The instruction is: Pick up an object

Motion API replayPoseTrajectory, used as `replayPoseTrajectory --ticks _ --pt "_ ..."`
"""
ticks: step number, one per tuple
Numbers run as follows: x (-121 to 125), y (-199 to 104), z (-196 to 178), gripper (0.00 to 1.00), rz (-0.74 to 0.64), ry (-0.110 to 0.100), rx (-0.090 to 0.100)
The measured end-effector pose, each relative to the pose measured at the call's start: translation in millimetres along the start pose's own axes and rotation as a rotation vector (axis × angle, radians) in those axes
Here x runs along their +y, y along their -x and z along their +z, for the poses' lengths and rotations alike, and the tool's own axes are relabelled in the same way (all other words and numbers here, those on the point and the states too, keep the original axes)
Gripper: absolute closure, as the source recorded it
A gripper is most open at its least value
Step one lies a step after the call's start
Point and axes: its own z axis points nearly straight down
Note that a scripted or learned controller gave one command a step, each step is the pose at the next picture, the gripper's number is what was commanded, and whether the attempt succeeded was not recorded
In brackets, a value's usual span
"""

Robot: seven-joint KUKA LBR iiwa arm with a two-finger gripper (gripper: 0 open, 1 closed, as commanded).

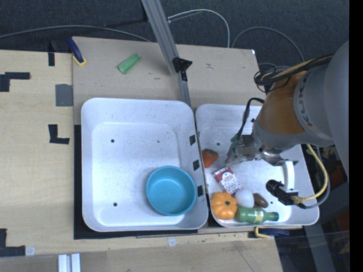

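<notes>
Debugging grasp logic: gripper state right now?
Gripper: cannot be told; it hangs in the right bin just above the red-and-white packet.

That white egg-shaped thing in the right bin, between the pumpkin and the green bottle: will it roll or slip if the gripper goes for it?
The white egg looks smooth and rounded, so it would probably slip from two fingers. It sits wedged among the orange pumpkin, green bottle and a brown piece, so a push likely nudges them first. Freed, it may roll.

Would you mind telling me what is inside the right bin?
The right bin holds an orange pumpkin, white egg, green bottle and red packet; the arm covers its far-right part.
</notes>
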Motion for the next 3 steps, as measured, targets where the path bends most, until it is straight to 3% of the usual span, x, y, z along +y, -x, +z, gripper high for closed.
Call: replayPoseTrajectory --ticks 3 --pt "13 -1 -145 1.00 0.001 0.008 -0.002"
